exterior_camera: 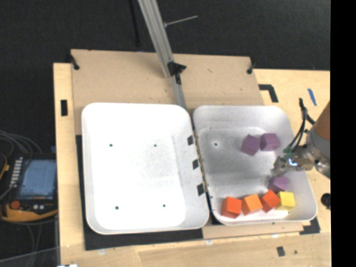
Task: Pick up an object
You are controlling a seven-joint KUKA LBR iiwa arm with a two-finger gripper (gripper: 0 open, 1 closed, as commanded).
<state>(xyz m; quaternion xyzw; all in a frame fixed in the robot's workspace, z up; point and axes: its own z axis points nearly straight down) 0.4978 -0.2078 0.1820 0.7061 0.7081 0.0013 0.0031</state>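
Observation:
The right bin [222, 121] holds several small blocks. Two purple blocks [251, 144] [270, 142] sit side by side in its far half. A third purple block [280, 182] lies near the right wall, and my gripper [286, 163] hangs just above and behind it, reaching in from the right. Along the bin's near wall runs a row of a red-orange block [232, 206], an orange block [252, 203], another red-orange block [270, 199] and a yellow block [287, 199]. Nothing can be seen held in the gripper.
The left bin [139, 166] stands beside the right one on the wooden bench. A slanted metal post [158, 32] rises behind the bins. A blue-screened device [36, 179] with cables sits off the bench at the left.

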